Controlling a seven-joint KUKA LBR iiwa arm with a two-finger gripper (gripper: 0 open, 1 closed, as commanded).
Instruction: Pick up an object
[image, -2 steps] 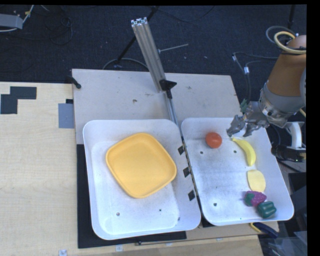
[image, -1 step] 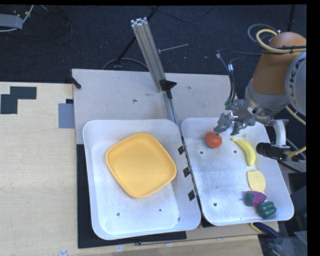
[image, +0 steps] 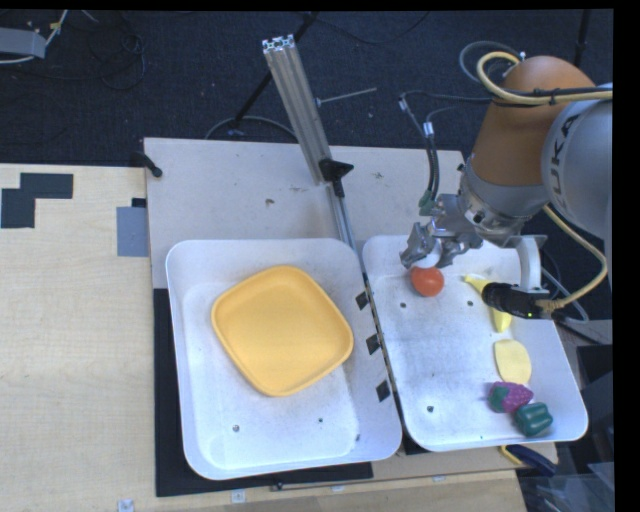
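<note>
End effector (image: 428, 255) poised directly above red ball (image: 427, 282) in right bin (image: 440, 410); finger state indiscernible; no pick yet evident.

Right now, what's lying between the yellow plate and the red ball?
In the camera view, just the bins' adjoining rims lie between yellow plate and red ball.

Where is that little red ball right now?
The red ball sits in the right bin, near its far edge, just under the gripper; the yellow pieces lie to its right.
</note>
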